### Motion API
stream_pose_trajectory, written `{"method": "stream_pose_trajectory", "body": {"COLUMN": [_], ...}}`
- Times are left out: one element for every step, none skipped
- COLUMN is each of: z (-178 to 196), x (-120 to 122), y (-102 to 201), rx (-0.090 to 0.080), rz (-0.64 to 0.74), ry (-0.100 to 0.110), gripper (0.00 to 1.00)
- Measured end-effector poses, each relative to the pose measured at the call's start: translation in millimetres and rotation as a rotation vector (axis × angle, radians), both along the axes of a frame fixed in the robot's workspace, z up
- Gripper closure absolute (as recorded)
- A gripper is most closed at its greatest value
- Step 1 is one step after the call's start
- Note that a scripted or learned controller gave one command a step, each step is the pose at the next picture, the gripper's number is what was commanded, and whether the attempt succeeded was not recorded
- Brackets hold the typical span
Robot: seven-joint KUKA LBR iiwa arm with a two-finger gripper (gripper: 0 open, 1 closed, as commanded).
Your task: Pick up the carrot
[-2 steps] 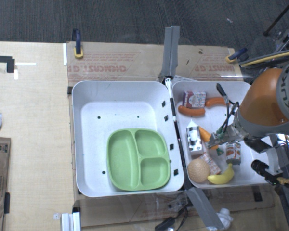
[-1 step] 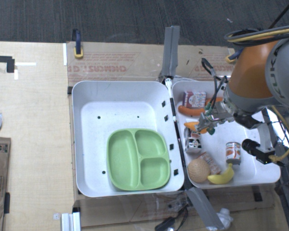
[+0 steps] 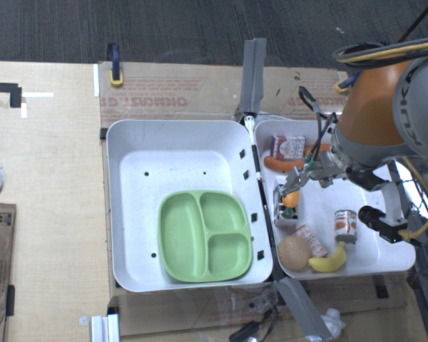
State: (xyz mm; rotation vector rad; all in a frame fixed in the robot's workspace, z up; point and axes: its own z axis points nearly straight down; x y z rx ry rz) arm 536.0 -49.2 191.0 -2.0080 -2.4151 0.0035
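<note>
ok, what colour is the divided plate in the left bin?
Light green, the divided plate, seen clearly in the camera view.

Arm (image 3: 385, 98) cut off at right edge, carrot (image 3: 279, 164) partly hidden behind gripper (image 3: 294, 185)

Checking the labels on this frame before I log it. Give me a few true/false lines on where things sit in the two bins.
1. The green plate lies in the left bin. True.
2. The carrot lies in the left bin. False: it lies in the right bin, near its far left corner, beside a small packet.
3. The banana lies at the near edge of the right bin, beside a round brown ball. True.
4. The green plate has food on it. False: its three compartments are bare.
5. The pincer is over the right bin. True.
6. The can stands on the green plate. False: it is in the right bin.
</note>
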Motion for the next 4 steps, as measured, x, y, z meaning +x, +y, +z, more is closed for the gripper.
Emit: {"method": "stream_pose_trajectory", "body": {"z": [-81, -70, -70, -87], "x": [3, 4, 4, 64], "y": [-48, -52, -52, -57], "rx": [0.003, -0.005, -0.006, -0.011], "rz": [0.087, 0.085, 0.084, 0.275], "ry": [-0.02, -0.027, -0.027, -0.018], "gripper": [0.0, 1.0, 0.0, 0.0]}}
